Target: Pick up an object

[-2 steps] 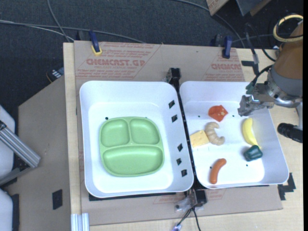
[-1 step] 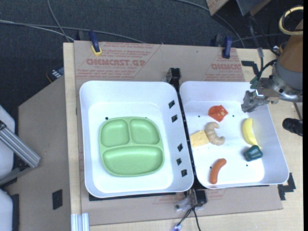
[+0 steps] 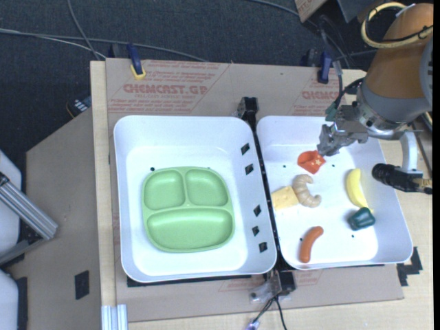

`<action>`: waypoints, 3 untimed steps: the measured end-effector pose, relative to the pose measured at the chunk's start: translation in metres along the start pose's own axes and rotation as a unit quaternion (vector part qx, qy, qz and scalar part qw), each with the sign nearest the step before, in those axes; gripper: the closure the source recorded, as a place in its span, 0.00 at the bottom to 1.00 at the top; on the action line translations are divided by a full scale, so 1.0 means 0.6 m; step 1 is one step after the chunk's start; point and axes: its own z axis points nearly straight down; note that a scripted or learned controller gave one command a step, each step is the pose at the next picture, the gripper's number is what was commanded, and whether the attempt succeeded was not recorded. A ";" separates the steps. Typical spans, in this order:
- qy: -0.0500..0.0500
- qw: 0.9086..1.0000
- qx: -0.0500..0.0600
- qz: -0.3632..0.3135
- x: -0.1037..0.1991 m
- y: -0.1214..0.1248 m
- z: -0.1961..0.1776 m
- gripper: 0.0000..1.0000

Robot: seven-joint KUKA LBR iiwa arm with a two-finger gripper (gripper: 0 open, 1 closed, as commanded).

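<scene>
In the right bin lie several toy foods. A small red piece sits near the bin's middle back. My gripper hangs right at the red piece's upper right edge, close to or touching it. Nearby are a beige curled piece, a pale yellow wedge, a yellow banana, a dark green block and an orange-red sausage. The arm's orange band shows at the top right.
The left bin holds a green sectioned tray. A black divider with clips runs between the bins. A black fitting juts in at the right bin's right rim. Clamps hold the cardboard at the back.
</scene>
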 end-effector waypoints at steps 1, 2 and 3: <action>0.000 1.000 0.000 0.000 0.083 0.036 -0.006 1.00; 0.000 1.000 0.000 0.000 0.175 0.063 -0.017 1.00; 0.000 1.000 0.000 0.001 0.253 0.082 -0.021 1.00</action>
